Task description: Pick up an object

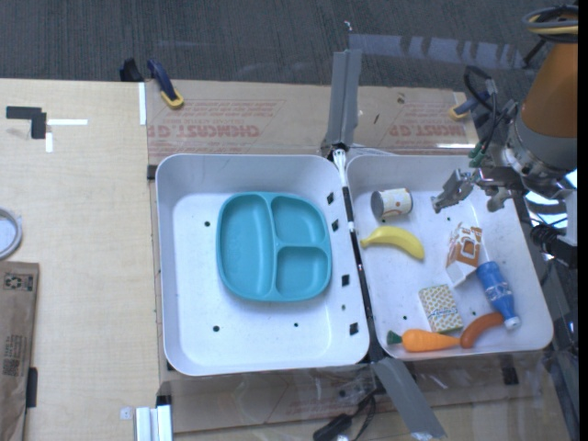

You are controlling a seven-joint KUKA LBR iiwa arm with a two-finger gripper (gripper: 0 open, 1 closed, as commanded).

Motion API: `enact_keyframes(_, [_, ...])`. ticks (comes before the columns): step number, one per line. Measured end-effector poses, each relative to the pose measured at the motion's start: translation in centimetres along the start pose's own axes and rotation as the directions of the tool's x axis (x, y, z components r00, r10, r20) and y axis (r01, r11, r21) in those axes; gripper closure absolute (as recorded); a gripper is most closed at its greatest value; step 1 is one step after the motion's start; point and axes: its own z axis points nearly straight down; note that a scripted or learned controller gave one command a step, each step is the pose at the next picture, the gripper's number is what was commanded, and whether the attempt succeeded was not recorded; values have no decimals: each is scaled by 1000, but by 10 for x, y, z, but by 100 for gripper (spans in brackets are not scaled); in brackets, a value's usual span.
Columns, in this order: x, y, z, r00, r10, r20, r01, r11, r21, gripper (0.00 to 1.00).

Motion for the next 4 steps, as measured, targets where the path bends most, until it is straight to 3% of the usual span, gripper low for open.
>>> enact_keyframes(1, [36, 37, 142, 999, -38, 0, 38, 999, -2, 0])
enact_keyframes(2, [37, 86, 144, 1000, 6, -5, -6, 1000, 8, 0])
enact_keyframes(3, [34, 89, 133, 1000, 7, 2, -7, 1000, -8, 100])
enact_keyframes(4, [136, 87, 16, 985, 171, 0, -171, 985, -3, 100])
